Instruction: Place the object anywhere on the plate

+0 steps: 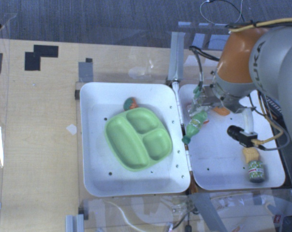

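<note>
Gripper [200, 102] is hovering over green bottle [193, 126], jaw state unclear; bottle is lying just below them, green plate [138, 138] awaiting it.

The grey arm [276, 57] enters from the upper right of the frame, its orange band [238, 57] sitting just above the wrist. The wrist points down and toward the left, with the gripper [200, 100] low at the centre right of the frame.
</note>
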